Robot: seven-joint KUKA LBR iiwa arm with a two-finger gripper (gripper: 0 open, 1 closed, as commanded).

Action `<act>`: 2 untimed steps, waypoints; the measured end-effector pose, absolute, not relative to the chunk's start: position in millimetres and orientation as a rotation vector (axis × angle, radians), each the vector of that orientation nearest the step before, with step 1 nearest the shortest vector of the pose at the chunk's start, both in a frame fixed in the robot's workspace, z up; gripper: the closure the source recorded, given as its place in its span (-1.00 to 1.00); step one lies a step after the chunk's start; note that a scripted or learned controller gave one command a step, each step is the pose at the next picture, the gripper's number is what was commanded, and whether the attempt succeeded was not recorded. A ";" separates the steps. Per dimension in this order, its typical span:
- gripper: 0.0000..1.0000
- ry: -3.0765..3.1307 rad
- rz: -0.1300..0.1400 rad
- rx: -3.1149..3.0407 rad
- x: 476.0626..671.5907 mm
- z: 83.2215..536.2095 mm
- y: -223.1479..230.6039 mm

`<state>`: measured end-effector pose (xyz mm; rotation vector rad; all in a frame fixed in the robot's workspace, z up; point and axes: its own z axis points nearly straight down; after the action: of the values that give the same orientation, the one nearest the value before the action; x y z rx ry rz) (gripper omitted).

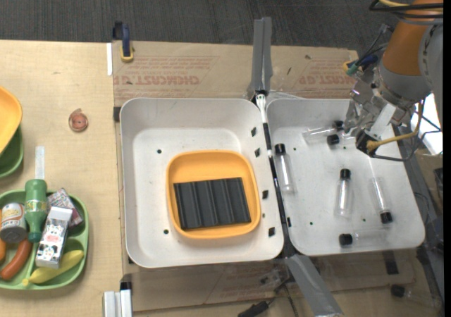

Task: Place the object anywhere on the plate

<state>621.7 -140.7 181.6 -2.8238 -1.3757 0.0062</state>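
Observation:
An orange square plate (211, 161) lies in the middle of the left bin (141, 168), and a black ridged block (213, 203) rests on it. Several clear tubes with black caps lie scattered in the right bin (310, 227): one (282, 165) by the left wall, one (343, 191) upright-looking in the middle, one (380, 200) to its right. Another tube (320, 133) lies at the back of the bin. My gripper (357, 132) hangs low over the back right of the right bin, just right of that tube's black cap.
On the wooden table to the left stand a green tray of toy food (42, 238), an orange bowl (7, 125) and a small pink item (79, 120). A grey metal rail (261, 55) runs between the bins. Cables trail from the wrist (391, 139).

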 end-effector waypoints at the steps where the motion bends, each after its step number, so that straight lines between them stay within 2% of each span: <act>1: 1.00 -1.540 0.005 -2.738 635.2 228.8 -183.0; 2: -1.00 -1.541 0.005 -2.738 635.3 228.7 -182.6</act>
<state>635.3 -182.6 228.7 -2.7377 -1.5412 0.0052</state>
